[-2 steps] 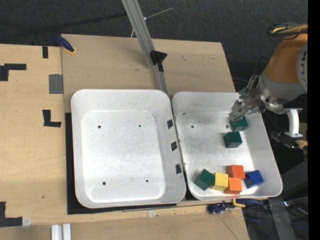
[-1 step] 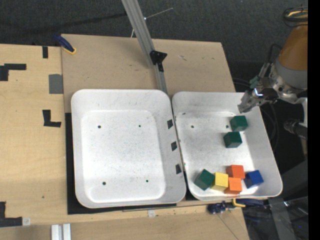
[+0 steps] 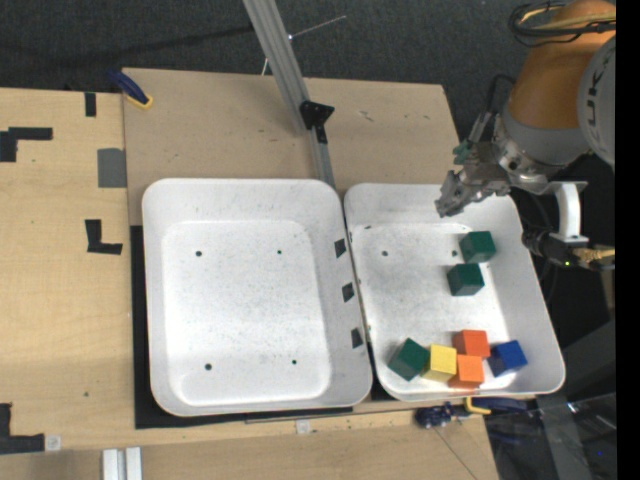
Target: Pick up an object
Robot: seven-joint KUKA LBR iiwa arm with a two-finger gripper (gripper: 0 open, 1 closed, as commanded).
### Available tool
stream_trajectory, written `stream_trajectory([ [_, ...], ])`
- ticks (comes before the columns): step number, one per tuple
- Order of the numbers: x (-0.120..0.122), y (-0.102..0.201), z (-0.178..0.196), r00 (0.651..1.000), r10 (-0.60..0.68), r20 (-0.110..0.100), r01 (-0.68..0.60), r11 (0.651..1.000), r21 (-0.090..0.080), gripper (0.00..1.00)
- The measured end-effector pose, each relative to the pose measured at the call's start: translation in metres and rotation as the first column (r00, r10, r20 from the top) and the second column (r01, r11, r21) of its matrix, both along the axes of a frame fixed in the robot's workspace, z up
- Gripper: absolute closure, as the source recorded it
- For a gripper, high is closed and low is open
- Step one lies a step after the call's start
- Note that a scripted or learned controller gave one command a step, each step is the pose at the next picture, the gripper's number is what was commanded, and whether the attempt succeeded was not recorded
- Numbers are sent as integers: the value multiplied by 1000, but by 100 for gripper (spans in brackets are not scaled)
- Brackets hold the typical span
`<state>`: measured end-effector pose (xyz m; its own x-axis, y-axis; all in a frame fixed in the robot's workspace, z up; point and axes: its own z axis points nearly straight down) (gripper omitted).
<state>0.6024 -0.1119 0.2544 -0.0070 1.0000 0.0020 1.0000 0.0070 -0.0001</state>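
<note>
The gripper [image 3: 447,204] hangs over the far edge of the right bin [image 3: 400,206], and whether it's parted or closed, I cannot tell from up here. Nothing visible in its grasp. Just toward the near side of it sit two dark green blocks [image 3: 477,246], one behind the other and close together. Down at the bin's near edge there's a cluster: a green block [image 3: 408,359], a yellow block [image 3: 442,360], two orange blocks [image 3: 470,345] and a blue block [image 3: 508,356], packed side by side. The left bin [image 3: 165,208] lies alongside, touching the right one.
</note>
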Motion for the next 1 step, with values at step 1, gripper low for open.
stream_trajectory([
  [1, 7, 55, 4, 1000, 0, 0, 0, 1000, 0, 100],
])
